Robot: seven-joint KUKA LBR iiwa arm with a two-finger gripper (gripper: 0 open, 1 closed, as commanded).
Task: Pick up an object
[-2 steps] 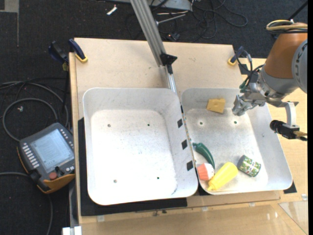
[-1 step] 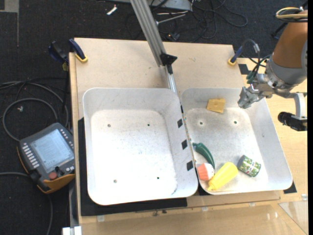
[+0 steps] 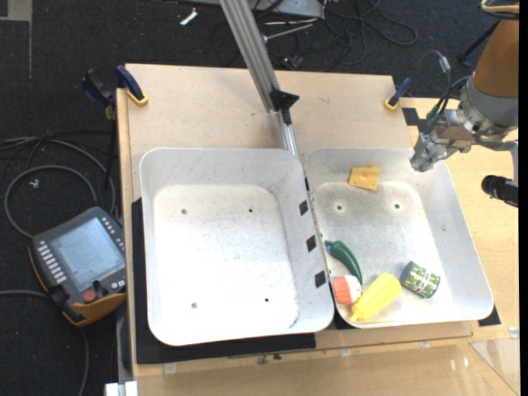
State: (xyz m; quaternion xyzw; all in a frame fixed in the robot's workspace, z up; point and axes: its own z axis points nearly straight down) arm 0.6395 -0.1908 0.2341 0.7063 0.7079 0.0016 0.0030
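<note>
right bin (image 3: 462, 221): tan sponge (image 3: 365, 177) | green tool (image 3: 346, 258) | yellow bottle (image 3: 376, 296) | green-labelled can (image 3: 421, 280) | gripper (image 3: 422, 160) at rim, jaws: cannot tell

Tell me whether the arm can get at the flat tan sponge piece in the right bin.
Probably yes: the flat tan sponge piece lies alone near the bin's far edge, with the gripper hovering close beside it.

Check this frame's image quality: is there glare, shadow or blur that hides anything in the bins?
Camera view: lighting is even and soft, with faint shadows under the yellow item and green can. The white bins are bright but not blown out; their speckles stay readable. The gripper looks slightly soft, so its fingers are unclear. The sponge is sharp enough.
</note>
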